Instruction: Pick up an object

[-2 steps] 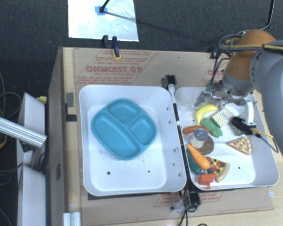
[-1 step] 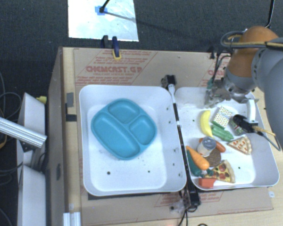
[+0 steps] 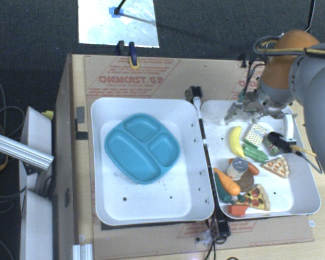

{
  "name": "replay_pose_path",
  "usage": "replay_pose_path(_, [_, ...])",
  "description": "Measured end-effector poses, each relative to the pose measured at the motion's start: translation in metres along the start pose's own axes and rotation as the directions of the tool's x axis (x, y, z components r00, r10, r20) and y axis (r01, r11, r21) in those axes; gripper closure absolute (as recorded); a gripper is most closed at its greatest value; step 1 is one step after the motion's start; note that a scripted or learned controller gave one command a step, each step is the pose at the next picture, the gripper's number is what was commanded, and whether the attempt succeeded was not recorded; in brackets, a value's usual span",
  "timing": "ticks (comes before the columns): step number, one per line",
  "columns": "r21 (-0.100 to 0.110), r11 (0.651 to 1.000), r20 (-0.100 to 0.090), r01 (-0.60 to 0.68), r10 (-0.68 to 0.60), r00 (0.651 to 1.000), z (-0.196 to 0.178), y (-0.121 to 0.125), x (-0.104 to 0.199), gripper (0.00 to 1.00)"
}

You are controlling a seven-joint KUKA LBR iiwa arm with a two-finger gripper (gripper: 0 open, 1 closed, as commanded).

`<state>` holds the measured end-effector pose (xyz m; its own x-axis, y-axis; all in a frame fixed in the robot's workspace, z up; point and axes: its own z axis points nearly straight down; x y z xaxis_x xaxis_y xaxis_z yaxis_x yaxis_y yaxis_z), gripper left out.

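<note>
My gripper [image 3: 242, 110] hangs over the far end of the right bin [image 3: 309, 196], just beyond the toy food, with nothing seen in it. Right below it lie a yellow banana [image 3: 236, 141] and a green-and-white checked piece [image 3: 255, 134]. A green vegetable [image 3: 254, 153] lies beside them. Further forward are a small grey can [image 3: 238, 168], an orange carrot [image 3: 227, 182], a pizza slice [image 3: 275, 167] and a second pizza slice [image 3: 257, 197]. A red piece [image 3: 237, 210] sits at the bin's near edge.
The left bin [image 3: 114, 205] holds a blue divided plate [image 3: 142, 148]. A dividing rail [image 3: 203, 140] runs between the two bins. The arm's grey body [image 3: 314, 91] overhangs the right bin's far right corner.
</note>
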<state>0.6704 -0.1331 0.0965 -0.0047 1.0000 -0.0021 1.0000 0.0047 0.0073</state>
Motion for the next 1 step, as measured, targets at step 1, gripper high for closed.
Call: replay_pose_path(1, [0.006, 1.000, -0.003, -0.001, 0.001, 1.000, 0.0117, -0.0343, 0.0454, 0.00])
